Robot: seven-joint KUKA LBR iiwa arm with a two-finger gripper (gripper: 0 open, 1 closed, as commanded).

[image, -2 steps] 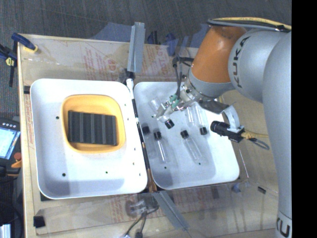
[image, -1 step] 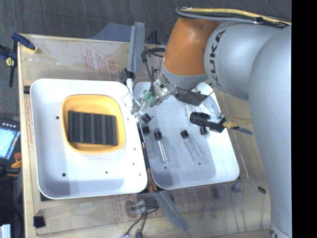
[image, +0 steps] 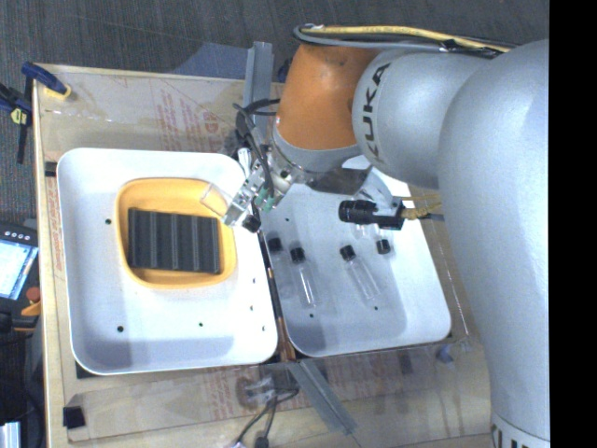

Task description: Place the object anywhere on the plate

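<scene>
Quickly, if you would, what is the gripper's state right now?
Gripper: shut on a clear tube, held over the plate's right edge.

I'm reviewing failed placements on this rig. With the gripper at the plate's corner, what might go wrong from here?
1. The gripper hangs over the yellow plate's upper right rim; a clear tube seems to be at its tip there, so a release might tip it off into the left bin.
2. The plate's dark ribbed centre could let a round tube roll.
</scene>
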